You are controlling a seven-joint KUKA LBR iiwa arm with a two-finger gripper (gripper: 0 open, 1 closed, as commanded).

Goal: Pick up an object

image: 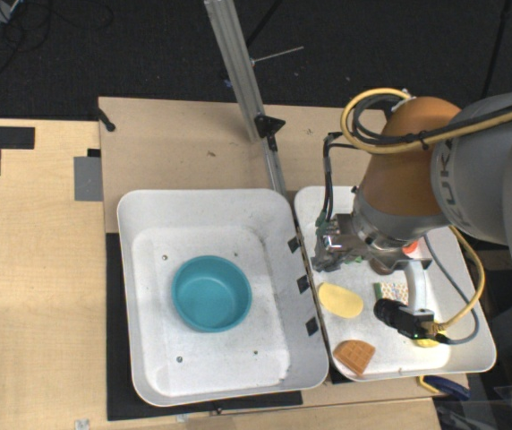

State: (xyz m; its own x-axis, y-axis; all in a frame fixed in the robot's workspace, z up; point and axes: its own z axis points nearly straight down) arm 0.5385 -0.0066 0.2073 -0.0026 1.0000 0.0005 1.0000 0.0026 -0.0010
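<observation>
- Waffle (354, 356): brown, grid-patterned, lying flat against the near rim of the right bin (390, 364).
- Scrap (429, 341): a small yellow item to the right of the waffle and apart from it. It is mostly covered by robot hardware, so its shape cannot be told.
- Oval (340, 300): pale yellow and smooth, just beyond the waffle without touching it, near the right bin's left wall. It is fully exposed (the clearest candidate for the pick).
- Bowl (211, 294): teal, upright, open side up, alone near the middle of the left bin (149, 231).
- Card (392, 290): a green-and-white patterned item right of the oval. Its far edge is covered, and any print on it is too small to read.
- Gripper (329, 258): low over the right bin's left side, just beyond the oval. Its tip is dark and cluttered, so how far it is open cannot be told. Nothing is seen held in it.
- Red bit (411, 251): only a sliver shows beneath the wrist, and it cannot be identified.
- Arm (417, 168): an orange band and grey housing that hide the far half of the right bin. Dark lettering on the housing is cut off (it reads roughly "KU").
- Rail (238, 61): a slanted aluminium profile beyond both bins.
</observation>
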